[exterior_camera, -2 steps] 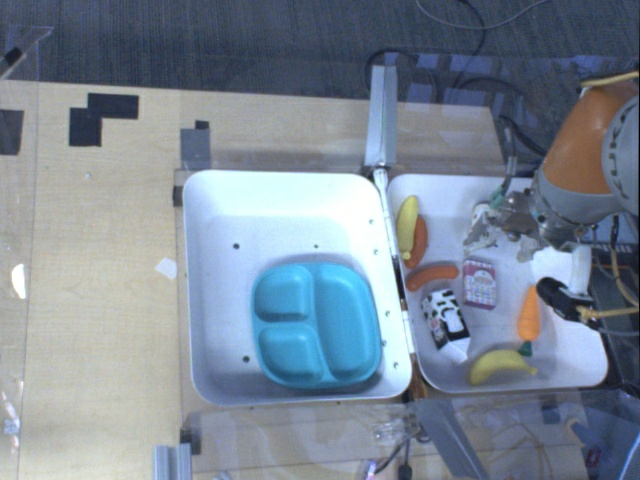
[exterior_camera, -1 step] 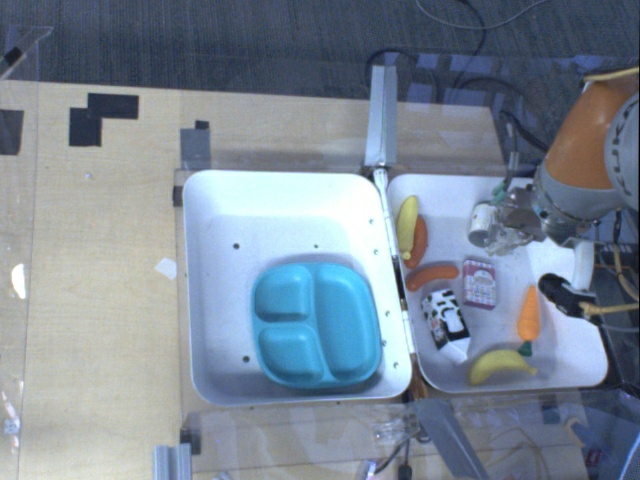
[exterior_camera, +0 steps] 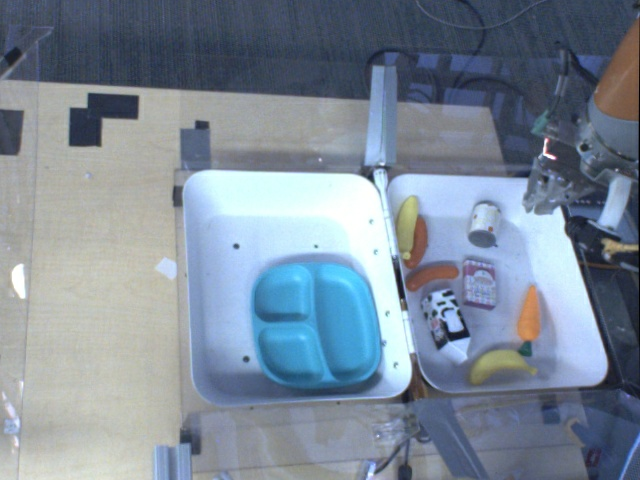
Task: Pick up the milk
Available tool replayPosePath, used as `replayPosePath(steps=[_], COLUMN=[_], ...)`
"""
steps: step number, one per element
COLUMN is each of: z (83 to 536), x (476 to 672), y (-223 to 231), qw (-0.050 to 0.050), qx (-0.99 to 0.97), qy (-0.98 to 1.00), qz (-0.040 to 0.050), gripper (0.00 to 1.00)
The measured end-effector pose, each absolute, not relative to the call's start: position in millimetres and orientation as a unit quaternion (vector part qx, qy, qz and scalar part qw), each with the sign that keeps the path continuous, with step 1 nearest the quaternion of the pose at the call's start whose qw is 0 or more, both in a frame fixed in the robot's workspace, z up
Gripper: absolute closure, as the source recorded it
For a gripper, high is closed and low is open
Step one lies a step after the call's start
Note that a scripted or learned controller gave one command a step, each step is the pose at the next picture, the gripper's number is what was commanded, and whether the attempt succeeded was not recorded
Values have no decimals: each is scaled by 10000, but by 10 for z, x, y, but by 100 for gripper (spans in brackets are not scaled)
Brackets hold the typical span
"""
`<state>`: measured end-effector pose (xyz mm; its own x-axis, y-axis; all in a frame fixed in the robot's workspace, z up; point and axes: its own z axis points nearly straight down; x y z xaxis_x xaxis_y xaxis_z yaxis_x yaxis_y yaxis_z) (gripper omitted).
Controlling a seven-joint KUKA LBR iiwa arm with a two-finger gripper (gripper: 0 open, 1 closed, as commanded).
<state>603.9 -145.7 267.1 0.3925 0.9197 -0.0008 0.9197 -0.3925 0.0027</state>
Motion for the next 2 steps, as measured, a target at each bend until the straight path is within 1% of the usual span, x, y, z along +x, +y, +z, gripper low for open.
replayPosePath(steps=[1, 2], z=[1701, 2164], x=[6338, 6331], y=[-1168, -1112], qw=[-6, 9], qx=[7965, 7960], qy=[6046, 6053], qz=[-8, 6], gripper=[100, 100])
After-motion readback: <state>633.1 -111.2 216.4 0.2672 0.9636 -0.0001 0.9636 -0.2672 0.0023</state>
